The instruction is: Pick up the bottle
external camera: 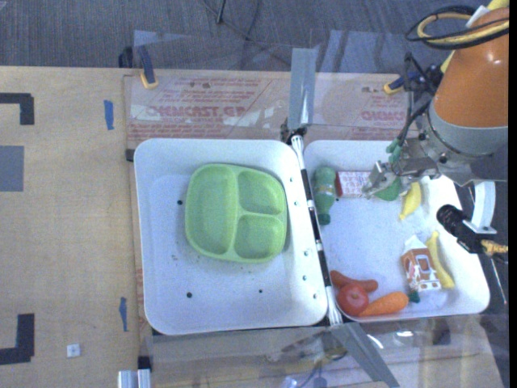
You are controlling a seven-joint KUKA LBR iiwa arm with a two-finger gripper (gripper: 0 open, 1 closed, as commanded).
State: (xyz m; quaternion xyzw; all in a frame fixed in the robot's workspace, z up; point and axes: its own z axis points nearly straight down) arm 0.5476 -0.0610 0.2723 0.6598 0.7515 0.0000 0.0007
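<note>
The bottle (324, 192) is green with a darker cap and lies along the left wall of the right bin (477, 301), near its far end. My gripper (380, 184) hangs low over the far part of that bin, to the right of the bottle and apart from it. A small red-and-white packet (350, 184) lies between the two. A green item (391, 189) shows right beside the gripper tip, and what it is stays unclear.
The left bin (153, 241) holds a green divided plate (237, 212). In the right bin lie a yellow banana (412, 200), a second banana (441, 262), a small carton (418, 270), a tomato (353, 299), a carrot (386, 304) and a red sausage (355, 282).
</note>
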